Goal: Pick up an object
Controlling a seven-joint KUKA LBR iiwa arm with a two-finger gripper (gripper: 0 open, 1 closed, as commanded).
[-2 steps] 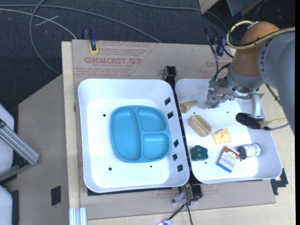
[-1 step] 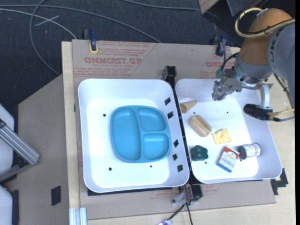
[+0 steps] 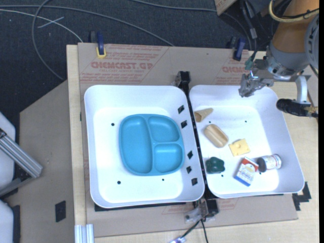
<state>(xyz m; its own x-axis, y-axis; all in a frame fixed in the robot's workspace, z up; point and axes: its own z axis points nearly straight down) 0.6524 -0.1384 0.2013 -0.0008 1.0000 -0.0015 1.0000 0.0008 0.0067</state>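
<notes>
My gripper (image 3: 248, 89) hangs over the far edge of the right bin (image 3: 283, 135), above its back rim, with nothing visible between its fingers. Below it in that bin lie a tan wedge (image 3: 203, 115), a tan bread-like roll (image 3: 216, 135), a yellow cheese piece (image 3: 239, 147), a dark green lump (image 3: 214, 165), a red, white and blue packet (image 3: 246, 171) and a small jar (image 3: 270, 162). All of them sit well in front of the gripper, apart from it.
The left bin (image 3: 101, 135) holds a blue divided plate (image 3: 151, 144). Black clips run along the seam between the bins (image 3: 188, 135). Clamps (image 3: 100, 47) hold the cardboard base at the back. Cables trail over the dark floor (image 3: 50, 19) at the far left.
</notes>
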